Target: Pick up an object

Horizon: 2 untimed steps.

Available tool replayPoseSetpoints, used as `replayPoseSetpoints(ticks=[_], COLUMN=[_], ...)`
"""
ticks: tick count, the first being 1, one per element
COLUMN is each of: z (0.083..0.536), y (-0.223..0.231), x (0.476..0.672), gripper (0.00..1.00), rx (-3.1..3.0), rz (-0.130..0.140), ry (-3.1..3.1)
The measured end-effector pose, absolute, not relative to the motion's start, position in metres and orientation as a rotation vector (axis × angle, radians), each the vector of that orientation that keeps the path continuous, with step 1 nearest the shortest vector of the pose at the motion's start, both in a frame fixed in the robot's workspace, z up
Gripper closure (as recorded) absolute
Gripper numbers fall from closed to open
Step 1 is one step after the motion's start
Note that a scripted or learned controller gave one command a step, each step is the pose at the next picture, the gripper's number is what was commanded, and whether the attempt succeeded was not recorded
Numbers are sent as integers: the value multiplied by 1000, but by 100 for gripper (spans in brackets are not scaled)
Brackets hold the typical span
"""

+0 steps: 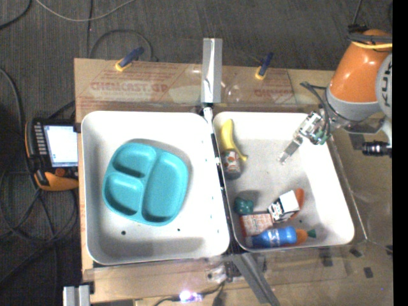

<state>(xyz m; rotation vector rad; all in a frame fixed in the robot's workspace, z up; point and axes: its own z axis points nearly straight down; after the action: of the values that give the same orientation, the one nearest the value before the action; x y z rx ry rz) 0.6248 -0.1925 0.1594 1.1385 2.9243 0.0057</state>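
My gripper [287, 153] hangs over the upper right part of the right bin [338, 171], above bare white floor, and I see nothing held in it. A yellow banana [228, 140] lies at the bin's upper left, with a small brown can [232, 164] at its lower end. Toward the front lie a teal lump [243, 204], a red packet [256, 222], a white and orange toy truck [287, 204] and a blue bottle with an orange cap [277, 237]. All of these lie apart from the gripper, to its left and below it.
The left bin [95, 234] holds a teal divided plate [148, 182]. A metal post [211, 69] stands behind the seam between the bins. A handheld pendant [54, 152] lies left of the bench, and cables run over the floor.
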Motion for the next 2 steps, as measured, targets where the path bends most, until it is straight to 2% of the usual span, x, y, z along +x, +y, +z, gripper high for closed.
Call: replayPoseSetpoints(ticks=[1,2], z=[219,202], y=[-161,-217], x=[631,534], gripper=[0,0], rx=[1089,1071], rz=[6,-3], ry=[2944,2952])
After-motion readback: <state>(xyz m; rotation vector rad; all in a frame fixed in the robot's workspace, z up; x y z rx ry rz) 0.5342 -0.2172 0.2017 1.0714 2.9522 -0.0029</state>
